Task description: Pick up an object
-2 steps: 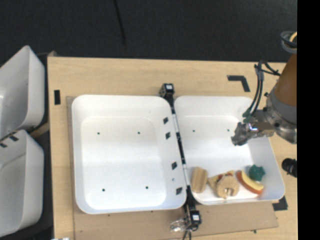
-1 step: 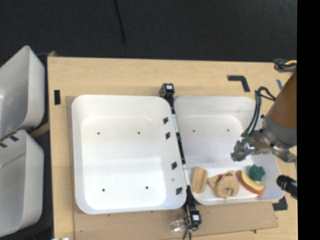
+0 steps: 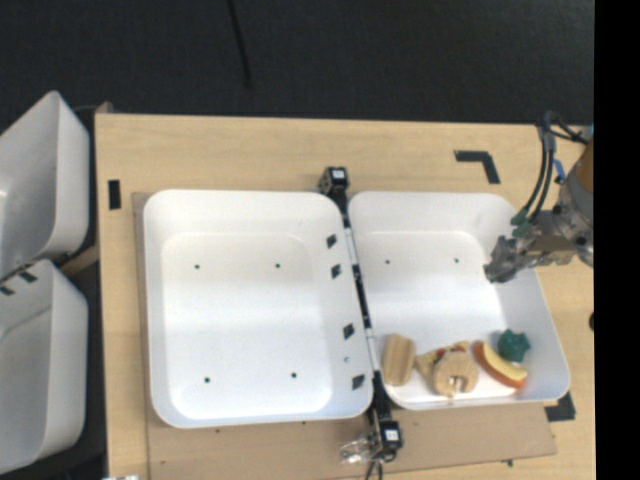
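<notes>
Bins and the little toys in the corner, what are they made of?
The bins look like smooth white plastic, slightly glossy, with rounded moulded edges. The tan block and the brown toy look like unpainted wood, matte and pale. The apple slice has a red painted-looking rim; wood or plastic, hard to tell.

The end effector (image 3: 500, 266) hangs low, arm reaching from the right

Two white bins (image 3: 245, 208) on bench; claw (image 3: 500, 266) over right bin's right edge; wooden pieces (image 3: 445, 368) along its near wall
</notes>
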